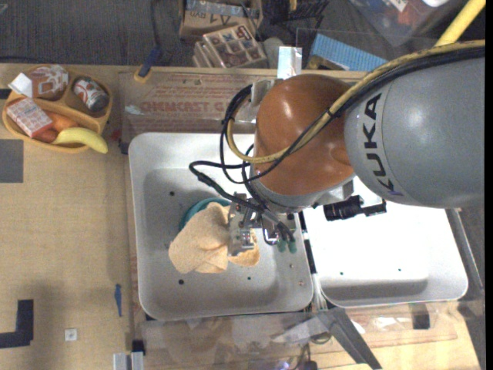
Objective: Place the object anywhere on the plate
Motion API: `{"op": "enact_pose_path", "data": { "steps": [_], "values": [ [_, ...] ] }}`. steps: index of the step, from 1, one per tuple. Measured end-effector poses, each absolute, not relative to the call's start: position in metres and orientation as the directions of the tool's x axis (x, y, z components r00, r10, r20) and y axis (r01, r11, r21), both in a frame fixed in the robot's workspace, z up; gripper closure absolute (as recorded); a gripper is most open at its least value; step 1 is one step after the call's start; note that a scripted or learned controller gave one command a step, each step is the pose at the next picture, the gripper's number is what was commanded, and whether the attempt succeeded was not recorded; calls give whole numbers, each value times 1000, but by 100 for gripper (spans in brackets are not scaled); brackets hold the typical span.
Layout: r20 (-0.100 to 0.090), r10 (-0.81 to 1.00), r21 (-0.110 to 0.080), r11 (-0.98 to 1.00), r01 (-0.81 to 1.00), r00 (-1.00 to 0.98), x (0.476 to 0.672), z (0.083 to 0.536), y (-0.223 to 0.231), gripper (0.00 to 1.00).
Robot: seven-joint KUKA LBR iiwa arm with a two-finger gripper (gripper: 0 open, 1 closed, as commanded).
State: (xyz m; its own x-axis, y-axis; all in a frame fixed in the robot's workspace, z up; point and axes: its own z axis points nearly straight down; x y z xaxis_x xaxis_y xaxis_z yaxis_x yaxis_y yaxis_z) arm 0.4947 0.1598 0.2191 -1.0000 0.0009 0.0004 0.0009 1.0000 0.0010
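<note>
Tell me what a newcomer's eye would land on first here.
The big grey arm with its orange band dominates the upper right, reaching down into the left bin. Below it, the tool sits at a tan cloth that covers most of a teal plate. A yellow banana lies in a tray far left.

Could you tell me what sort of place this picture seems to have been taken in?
Most likely a robotics lab or test workspace. A KUKA arm reaches over two shallow white bins on a wooden bench, a tray of toy food sits at one corner, and boxes clutter the floor behind.
</note>
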Motion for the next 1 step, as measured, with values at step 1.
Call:
{"op": "enact_pose_path", "data": {
  "steps": [1],
  "values": [
    [0,1,1,1000,1,-1000,495,219,160,0]
  ]
}}
